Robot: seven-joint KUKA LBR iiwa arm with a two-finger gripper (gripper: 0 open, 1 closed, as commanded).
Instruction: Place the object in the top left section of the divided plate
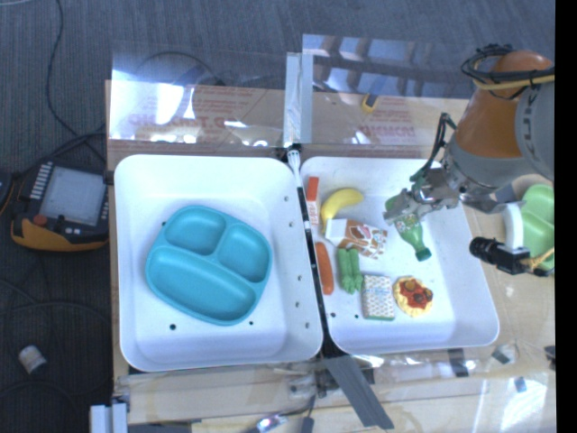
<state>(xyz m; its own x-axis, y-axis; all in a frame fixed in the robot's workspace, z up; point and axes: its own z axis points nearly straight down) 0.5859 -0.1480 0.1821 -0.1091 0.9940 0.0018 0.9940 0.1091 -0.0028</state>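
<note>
Claw: I saw the claw [407,207] low over the far middle of the right bin [469,327], at the end of the grey arm [505,124] with its orange band reaching in from the right; I could not tell how far it was open or whether it had hold of anything.
Green bottle: a small green bottle [414,239] lay just below the claw, tilted, too close for me to judge contact.
Other items in the right bin: a banana [340,202] at the far left, a printed packet [362,236] beside it, a green vegetable [348,267] nearer me, an orange carrot-like piece [325,267] along the left wall, a pale wafer [378,297] and a small pizza toy [414,296] at the near side.
Divided plate: the blue divided plate [209,264] sat in the middle of the left bin [144,341], well apart from the claw.
Worktop surroundings: a handheld pendant [56,204] lay on the floor to the left.
</note>
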